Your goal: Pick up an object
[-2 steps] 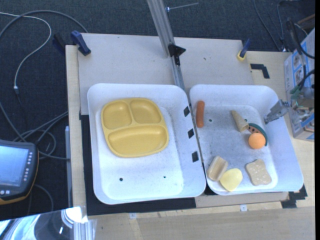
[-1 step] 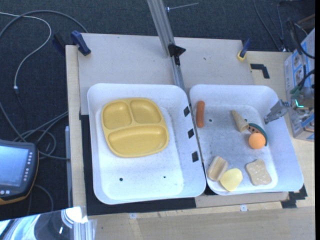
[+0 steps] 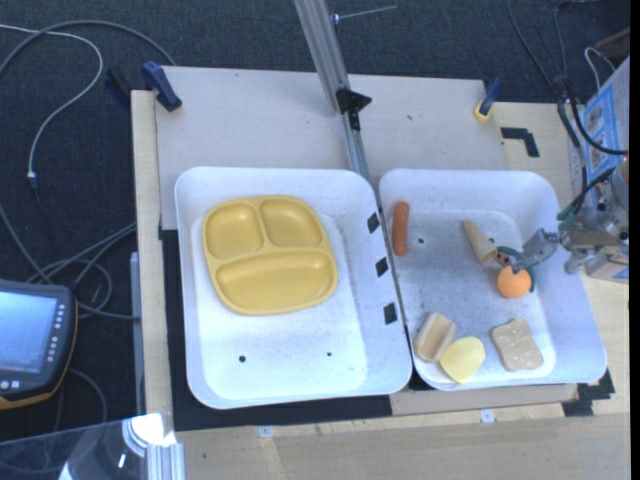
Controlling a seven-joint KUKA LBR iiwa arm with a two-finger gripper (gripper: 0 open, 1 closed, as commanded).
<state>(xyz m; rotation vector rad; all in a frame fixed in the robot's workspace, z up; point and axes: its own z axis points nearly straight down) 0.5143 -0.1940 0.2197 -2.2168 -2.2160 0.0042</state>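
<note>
A pale wooden counter [image 3: 260, 103] fills the middle of the frame, standing on dark carpet [image 3: 70, 118] where grey cables [image 3: 40, 138] loop at the upper left. A blue clamp [image 3: 160, 85] grips the counter's upper left corner and another clamp [image 3: 488, 99], blue with a yellow tip, sits at the upper right. A metal rail [image 3: 322, 38] runs down from the top centre to the gap between the two bins. At the lower left edge sits a handheld control screen [image 3: 30, 340] with an orange rim.

The left bin [image 3: 290, 368] carries a yellow divided plate [image 3: 268, 253] in its upper half. The right bin [image 3: 450, 198] holds a sausage [image 3: 401, 227] near its upper left, a tan cylinder [image 3: 478, 241] right of centre, an orange ball [image 3: 514, 282] just below that cylinder, and along the lower edge a bread roll [image 3: 434, 335], a yellow lemon-like piece [image 3: 463, 359] and a tan cracker [image 3: 517, 344].

The gripper [image 3: 535, 250] reaches in from the right edge of the frame, low over the right bin, its tip just above and right of the orange ball. Whether the jaws are released or clenched cannot be told here, and nothing is seen between them.
</note>
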